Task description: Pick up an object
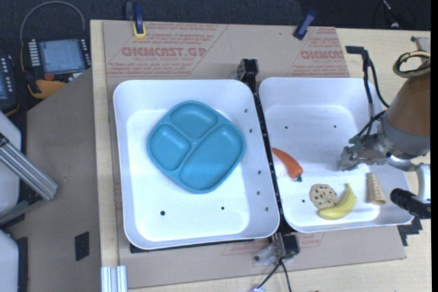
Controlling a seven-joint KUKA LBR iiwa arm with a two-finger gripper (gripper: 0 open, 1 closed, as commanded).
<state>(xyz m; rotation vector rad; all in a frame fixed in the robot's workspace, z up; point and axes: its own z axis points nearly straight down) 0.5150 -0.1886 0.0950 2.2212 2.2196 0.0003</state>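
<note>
Reaching in from the right on a grey arm [409, 121] with an orange band, and hanging low over the right-hand part of the right bin [308, 98]: the gripper [356, 158]. Showing too dark and tangled at its tip to say whether clenched or released; cannot tell, and nothing seen grasped in it. Lying on the floor of that same bin, toward its near half: an orange-red pepper [287, 162] with a green stem, slanting close to the bin's left wall, well left of the gripper. Resting nearer the front rim: a speckled round cookie [322, 195], touching or just beside a yellow banana [341, 204] curving up at its right end. Sitting just right of the banana, below the gripper and apart from it: a pale cone-shaped piece [374, 188], pointing toward the front rim. Occupying the middle of the left bin [130, 167]: a blue divided plate [196, 146], lying flat with three compartments facing up. Standing side by side on a cardboard sheet [205, 44] printed with red lettering: both bins. Gripping the sheet's far edge: two blue clamps [139, 18].
</note>
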